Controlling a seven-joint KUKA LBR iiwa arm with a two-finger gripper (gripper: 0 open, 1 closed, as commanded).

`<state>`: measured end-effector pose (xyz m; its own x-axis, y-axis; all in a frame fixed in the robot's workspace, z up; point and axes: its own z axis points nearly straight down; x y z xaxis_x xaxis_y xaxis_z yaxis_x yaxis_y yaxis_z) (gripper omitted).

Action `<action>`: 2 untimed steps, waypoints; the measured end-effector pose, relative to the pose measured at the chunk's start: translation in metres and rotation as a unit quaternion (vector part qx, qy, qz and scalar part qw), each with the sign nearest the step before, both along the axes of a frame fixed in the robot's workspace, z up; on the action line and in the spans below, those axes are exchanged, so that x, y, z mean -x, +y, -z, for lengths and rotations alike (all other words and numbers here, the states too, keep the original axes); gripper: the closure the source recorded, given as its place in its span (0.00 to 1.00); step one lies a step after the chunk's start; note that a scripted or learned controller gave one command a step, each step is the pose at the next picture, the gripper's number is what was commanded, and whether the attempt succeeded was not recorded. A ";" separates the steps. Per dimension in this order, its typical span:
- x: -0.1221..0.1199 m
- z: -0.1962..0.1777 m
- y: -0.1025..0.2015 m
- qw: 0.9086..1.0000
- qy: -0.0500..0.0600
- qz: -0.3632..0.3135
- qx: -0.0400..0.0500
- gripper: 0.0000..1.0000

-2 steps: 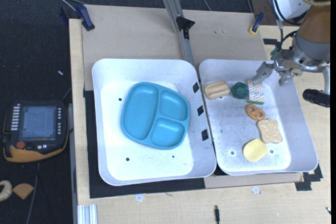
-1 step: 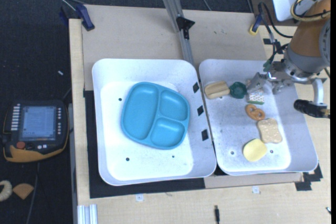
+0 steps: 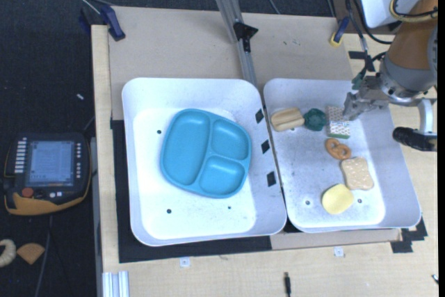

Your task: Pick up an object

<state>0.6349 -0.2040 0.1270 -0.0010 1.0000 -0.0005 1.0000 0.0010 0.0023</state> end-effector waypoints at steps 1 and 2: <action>-0.004 -0.065 -0.002 1.000 -0.003 0.000 0.001 1.00; -0.007 -0.132 -0.002 1.000 -0.003 0.000 0.001 1.00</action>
